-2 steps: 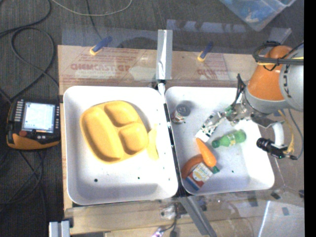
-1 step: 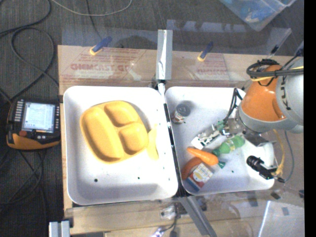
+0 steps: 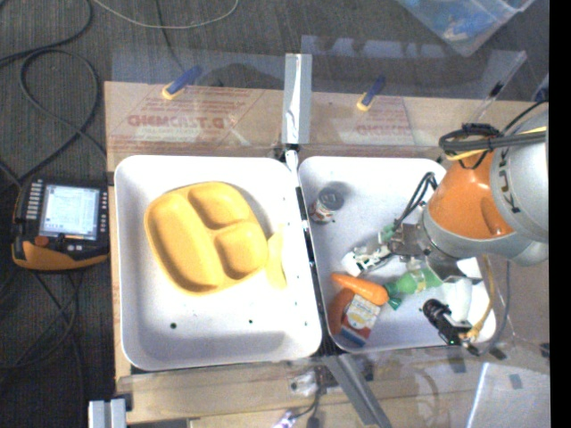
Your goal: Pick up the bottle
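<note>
Reaching in from the right, the grey arm point(image 3: 526, 194) with its orange band hangs over the right bin point(image 3: 357, 172), and its gripper point(image 3: 403, 243) sits low among the clutter there; its state cannot be told from this angle.

Readable writing is scarce. Faint red mirrored lettering shows on the cardboard sheet point(image 3: 183, 119) beyond the left bin, too washed out to read, and a similar red print lies beyond the right bin. Part of dark lettering shows on the arm's grey casing, cut off at the edge. The handheld pendant point(image 3: 61, 221), well to the gripper's left outside the bins, has a lit screen whose text is too small to make out.

The bottle point(image 3: 357, 306) lies just below and left of the gripper, near the front wall of the right bin. It is orange, with a wide orange cap tilted toward the gripper and a pale label bearing a small coloured picture; the print on it is illegible. It rests apart from the gripper.

A green item point(image 3: 412, 282) lies just below the gripper, and a small white-and-green packet point(image 3: 370, 255) lies just to its left. A grey round piece point(image 3: 332, 198) sits further up-left. A yellow divided tray point(image 3: 210, 234) fills the left bin point(image 3: 134, 328).
</note>
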Tool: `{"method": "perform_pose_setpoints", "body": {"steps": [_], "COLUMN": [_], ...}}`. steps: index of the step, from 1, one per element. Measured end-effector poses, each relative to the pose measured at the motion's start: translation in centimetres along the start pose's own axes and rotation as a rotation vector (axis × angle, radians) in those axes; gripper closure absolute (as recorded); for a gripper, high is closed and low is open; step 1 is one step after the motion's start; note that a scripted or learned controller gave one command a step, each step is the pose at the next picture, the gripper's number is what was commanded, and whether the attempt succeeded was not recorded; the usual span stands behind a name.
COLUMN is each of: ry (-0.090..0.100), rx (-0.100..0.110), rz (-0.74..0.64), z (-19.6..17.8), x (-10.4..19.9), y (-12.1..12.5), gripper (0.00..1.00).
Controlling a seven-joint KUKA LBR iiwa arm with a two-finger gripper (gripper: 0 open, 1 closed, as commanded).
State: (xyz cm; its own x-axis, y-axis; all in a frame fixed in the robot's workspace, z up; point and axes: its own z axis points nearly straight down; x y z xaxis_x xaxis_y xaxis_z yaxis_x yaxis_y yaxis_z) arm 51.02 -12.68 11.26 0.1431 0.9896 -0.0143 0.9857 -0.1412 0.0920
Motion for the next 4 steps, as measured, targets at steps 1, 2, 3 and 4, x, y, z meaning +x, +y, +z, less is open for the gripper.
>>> {"method": "perform_pose_setpoints", "body": {"steps": [1, 2, 3, 4], "ry": [0.004, 0.012, 0.003, 0.005], "rx": [0.018, 0.037, 0.050, 0.023], "rz": [0.285, 0.587, 1.114, 1.036], "z": [0.1, 0.2, 0.3, 0.2], "x": [0.7, 1.5, 3.2, 3.0], "y": [-0.5, -0.8, 0.2, -0.6], "gripper": [0.00, 0.00, 0.00, 0.00]}}
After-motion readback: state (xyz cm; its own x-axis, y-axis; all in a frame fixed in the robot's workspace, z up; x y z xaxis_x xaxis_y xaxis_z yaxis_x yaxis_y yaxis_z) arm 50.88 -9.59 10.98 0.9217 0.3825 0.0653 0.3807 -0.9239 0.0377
